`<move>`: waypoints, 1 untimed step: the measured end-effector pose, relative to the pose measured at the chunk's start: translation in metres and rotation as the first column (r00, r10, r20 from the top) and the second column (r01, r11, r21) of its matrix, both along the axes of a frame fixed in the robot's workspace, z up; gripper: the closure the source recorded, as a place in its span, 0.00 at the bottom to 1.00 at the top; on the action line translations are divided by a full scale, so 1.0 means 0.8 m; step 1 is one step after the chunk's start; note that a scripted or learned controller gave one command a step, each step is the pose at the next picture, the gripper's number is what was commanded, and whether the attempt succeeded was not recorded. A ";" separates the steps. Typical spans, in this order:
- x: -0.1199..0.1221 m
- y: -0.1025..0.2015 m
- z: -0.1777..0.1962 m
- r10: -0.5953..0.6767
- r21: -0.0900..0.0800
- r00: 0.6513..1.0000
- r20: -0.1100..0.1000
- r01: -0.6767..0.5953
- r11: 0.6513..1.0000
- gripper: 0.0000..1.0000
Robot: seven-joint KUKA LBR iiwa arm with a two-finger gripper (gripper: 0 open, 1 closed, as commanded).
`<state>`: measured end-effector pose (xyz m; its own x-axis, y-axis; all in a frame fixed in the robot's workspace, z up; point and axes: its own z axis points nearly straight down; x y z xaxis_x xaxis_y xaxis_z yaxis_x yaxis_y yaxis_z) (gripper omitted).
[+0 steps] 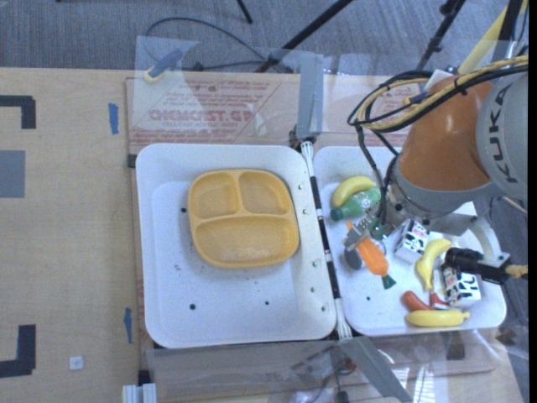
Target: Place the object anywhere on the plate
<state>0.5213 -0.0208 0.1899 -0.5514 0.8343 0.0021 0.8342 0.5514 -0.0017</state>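
Beyond the bench, grey carpet (101, 15), crossed by thin black tripod legs (331, 11). Below that, a pale wooden bench top (67, 250) marked with black tape corners (21, 112) and short strips of blue tape (113, 117). At its far edge, a clear plastic sheet (210, 112) with red lettering, lying flat and partly under the left bin.

Reaching in from the right, the KUKA arm (449, 141) – orange band uppermost, black and yellow cables (403, 86) looped over it – hanging over the right bin.

Side by side on the bench, touching along a middle seam: left white bin (168, 309) and right white bin (369, 309).

In the upper half of the left bin, flat and well apart from every toy, the yellow three-compartment plate (243, 218).

At the arm's tip, low over the right bin's left side, the gripper (372, 227) – open or closed, cannot tell; nothing seen held.

Just below it, tilted, an orange toy carrot (376, 260), lying in the right bin. Scattered around in the same bin: a banana (352, 188) beside a green toy (362, 203) near the far left, a second banana (431, 259) right of the carrot, a third banana (436, 317) by the near rim, two black-and-white blocks (412, 240).
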 end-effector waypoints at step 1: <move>0.072 0.043 0.033 0.089 -0.001 0.996 0.006 -0.089 0.996 1.00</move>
<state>0.5790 0.0140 0.2161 -0.6232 0.7821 -0.0025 0.7821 0.6232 0.0029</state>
